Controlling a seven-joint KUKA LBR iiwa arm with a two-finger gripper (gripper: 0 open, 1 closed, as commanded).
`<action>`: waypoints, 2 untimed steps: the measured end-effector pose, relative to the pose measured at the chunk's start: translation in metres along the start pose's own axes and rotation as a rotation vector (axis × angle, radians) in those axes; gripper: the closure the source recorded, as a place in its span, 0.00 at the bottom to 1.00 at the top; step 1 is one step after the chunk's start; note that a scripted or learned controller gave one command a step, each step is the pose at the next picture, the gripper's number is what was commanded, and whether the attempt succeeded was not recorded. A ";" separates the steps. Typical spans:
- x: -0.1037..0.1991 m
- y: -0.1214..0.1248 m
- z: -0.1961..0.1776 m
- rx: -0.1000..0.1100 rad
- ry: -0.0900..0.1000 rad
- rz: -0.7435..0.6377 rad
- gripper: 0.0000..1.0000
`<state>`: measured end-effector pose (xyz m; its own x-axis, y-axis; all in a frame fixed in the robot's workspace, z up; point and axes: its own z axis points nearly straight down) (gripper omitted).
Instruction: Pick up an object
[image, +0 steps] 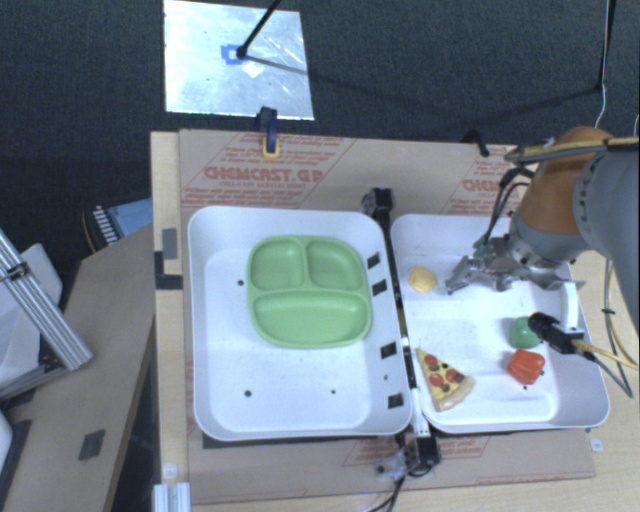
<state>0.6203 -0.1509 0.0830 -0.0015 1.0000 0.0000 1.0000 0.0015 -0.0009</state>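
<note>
The right bin (560, 400) holds four small objects. A yellow rounded piece (423, 279) lies near that bin's left wall, toward the far side. A toy pizza slice (445, 379) rests in the near left corner, its crust pointing toward the bench's front edge. A green rounded object (522, 331) sits toward the right side, and a red-orange pepper-like object (526, 366) lies just in front of it, the two close together. None of them is between the fingers.

The gripper (481, 273) hangs over the far half of the right bin, pointing left toward the yellow piece but apart from it. Its grey metal fingers (461, 274) look spread somewhat, with nothing clamped, though the slant makes the gap hard to judge. The grey arm (605, 205) with its orange band (560, 190) reaches in from the right, cables looping along it.

The left bin (220, 400) carries a light green divided plate (307, 291) with three compartments, lying near its middle. Both bins rest on a brown cardboard sheet (260, 172) printed with red lettering. Beyond it, on the dark floor, lies a shiny square panel (237, 58)
</note>
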 end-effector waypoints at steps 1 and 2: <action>0.000 0.002 -0.013 -0.007 -0.001 0.000 1.00; 0.008 0.002 -0.072 -0.008 -0.002 -0.003 1.00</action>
<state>0.6221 -0.1433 0.1554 -0.0042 1.0000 -0.0016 1.0000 0.0042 0.0073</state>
